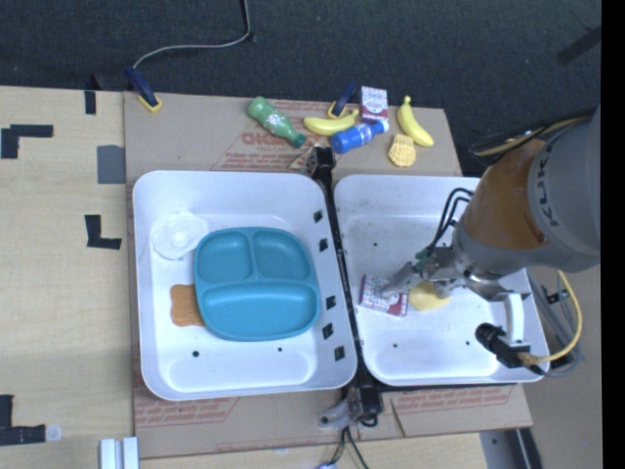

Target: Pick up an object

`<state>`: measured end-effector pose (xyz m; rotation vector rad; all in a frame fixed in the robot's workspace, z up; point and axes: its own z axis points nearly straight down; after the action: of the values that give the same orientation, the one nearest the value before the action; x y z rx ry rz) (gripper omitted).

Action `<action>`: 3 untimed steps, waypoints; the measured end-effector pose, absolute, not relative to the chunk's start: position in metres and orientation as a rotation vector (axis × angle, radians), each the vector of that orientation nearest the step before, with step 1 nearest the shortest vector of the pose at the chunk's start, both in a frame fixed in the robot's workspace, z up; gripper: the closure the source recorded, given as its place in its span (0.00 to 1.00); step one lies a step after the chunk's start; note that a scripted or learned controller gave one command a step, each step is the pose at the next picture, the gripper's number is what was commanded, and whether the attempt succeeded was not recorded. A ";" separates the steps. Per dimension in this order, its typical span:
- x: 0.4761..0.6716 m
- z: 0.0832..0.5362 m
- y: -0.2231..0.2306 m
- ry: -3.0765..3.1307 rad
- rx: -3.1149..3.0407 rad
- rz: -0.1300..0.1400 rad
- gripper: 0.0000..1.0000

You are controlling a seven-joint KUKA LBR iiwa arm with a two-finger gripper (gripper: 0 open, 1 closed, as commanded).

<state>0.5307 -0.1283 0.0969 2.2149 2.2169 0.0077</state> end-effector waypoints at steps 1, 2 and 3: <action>0.603 0.131 -0.189 2.220 2.220 -0.001 0.00; 0.564 0.086 -0.120 2.223 2.220 0.002 0.00; 0.507 0.087 -0.152 2.217 2.219 0.002 0.00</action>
<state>0.5069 -0.1520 0.0866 2.2185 2.2169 0.0016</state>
